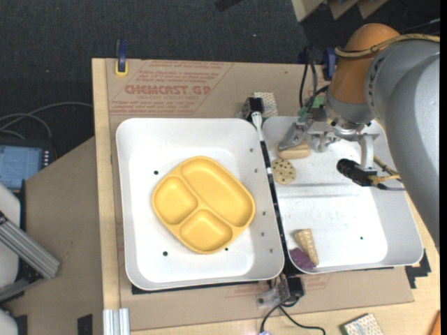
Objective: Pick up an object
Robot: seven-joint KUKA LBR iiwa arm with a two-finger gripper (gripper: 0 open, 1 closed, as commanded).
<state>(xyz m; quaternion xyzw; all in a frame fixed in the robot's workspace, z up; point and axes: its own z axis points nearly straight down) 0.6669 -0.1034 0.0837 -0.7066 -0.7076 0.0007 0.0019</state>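
Nearest, at the front of the right bin (377, 222): a purple lump (301, 259) with a cone (306, 241) touching it. Looks light and hard, toy-like. Tapers, so likely to squirt out of a pinch near the thin end; better taken across the thick part.

In the left bin (136, 187): a yellow tray (202, 202) with three wells, lying flat and askew. Probably stiff, light plastic, smooth and broad. Offers only a rim to pinch, so a poor choice.

Farther back in the right bin, hard against its left wall: a cookie (283, 171), round, flat, dotted. Likely rigid and light, but low to the floor and crowded by the wall. Needs a pinch across its width, approached from the open side.

Just beyond it, near the back left corner: a tan piece (294, 152), short and slab-like. Seems the likeliest target, being right at the gripper (307, 137). Probably light and stiff, matte enough not to slip, nothing fragile about it by the look. Best taken across the short sides, at the middle, to keep it from swinging.

Farthest: gripper low over that back left corner, above or touching the tan piece; cannot tell which. Cannot tell either whether open, closed or clamped on anything, since too small and cluttered there. Not safe to count the tan piece as held.
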